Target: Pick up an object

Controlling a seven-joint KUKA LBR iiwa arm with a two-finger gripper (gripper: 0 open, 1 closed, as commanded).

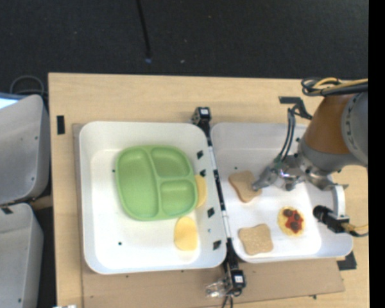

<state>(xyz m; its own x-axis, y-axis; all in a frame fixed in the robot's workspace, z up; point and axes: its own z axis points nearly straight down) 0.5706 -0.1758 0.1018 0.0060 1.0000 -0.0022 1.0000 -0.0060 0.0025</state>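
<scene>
In the right bin point(269, 136) lie three food pieces. A tan bread slice point(242, 187) rests near the left wall, a square toast point(255, 239) sits at the front, and a small round piece with red topping point(292, 221) lies to the right of the toast. My gripper point(263, 179) is low in this bin, pointing left, with its tip at the right edge of the bread slice. Nothing shows as lifted. The grey arm with its orange band point(327, 130) comes in from the right.
The left bin point(96, 249) holds a green divided plate point(157, 181), a yellow piece point(186, 233) in front of it and another yellow piece point(201, 190) at its right edge. A black-clipped divider point(215, 185) separates the bins. Cables point(333, 220) hang beside the wrist.
</scene>
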